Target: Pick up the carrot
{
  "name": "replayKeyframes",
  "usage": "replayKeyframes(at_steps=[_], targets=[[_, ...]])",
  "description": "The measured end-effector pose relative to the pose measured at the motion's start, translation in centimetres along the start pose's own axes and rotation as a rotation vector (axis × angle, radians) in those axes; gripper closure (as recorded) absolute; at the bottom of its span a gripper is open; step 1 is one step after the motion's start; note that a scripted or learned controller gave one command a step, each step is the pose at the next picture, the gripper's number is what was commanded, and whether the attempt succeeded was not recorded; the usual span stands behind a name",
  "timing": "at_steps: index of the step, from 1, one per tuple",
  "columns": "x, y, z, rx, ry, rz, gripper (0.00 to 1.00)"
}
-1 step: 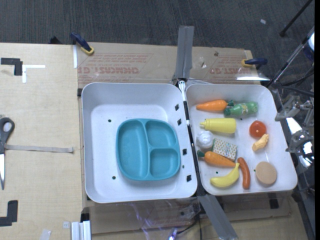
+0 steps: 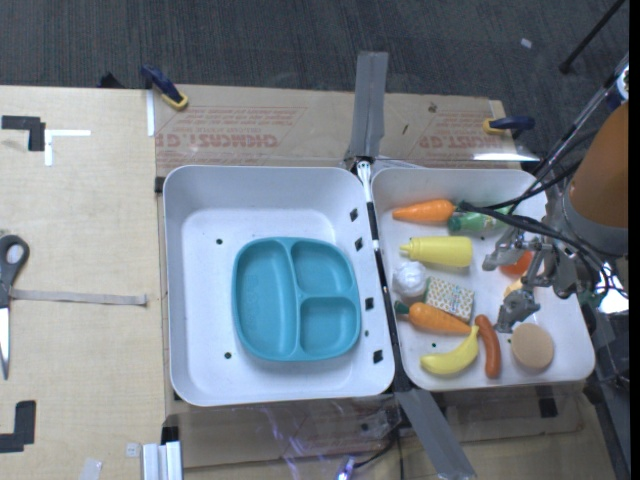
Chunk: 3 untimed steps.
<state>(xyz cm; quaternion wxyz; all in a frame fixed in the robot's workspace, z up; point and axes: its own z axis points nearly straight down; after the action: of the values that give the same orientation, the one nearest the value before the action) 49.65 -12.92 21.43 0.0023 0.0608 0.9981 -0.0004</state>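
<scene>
Two carrots lie in the right bin [image 2: 570,373]. One carrot [image 2: 424,210], orange with a green top, is at the bin's far left. The other carrot [image 2: 436,316] lies lower down, beside a speckled cracker-like block [image 2: 449,295]. My gripper [image 2: 506,281] hangs over the right half of this bin, well right of both carrots. Its fingers stand apart, open, and neither carrot is between them. A small orange-red thing [image 2: 517,262] sits just by the upper finger, partly hidden by the gripper.
The right bin also holds a yellow item [image 2: 440,252], a white garlic-like bulb [image 2: 408,278], a banana [image 2: 452,356], a red sausage [image 2: 490,346] and a tan round item [image 2: 532,348]. A teal divided plate [image 2: 297,298] lies in the left bin [image 2: 190,268]. Cables run above the gripper.
</scene>
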Motion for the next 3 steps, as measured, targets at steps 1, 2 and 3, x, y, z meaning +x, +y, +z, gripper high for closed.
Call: replayKeyframes(at_steps=[1,2,3], targets=[[1.9,7.8,2.2,-0.001,0.001,0.006,0.00],[1.5,9.3,2.2,0.000,0.002,0.191,0.00],[1.2,9.0,2.2,0.001,0.003,0.372,0.00]])
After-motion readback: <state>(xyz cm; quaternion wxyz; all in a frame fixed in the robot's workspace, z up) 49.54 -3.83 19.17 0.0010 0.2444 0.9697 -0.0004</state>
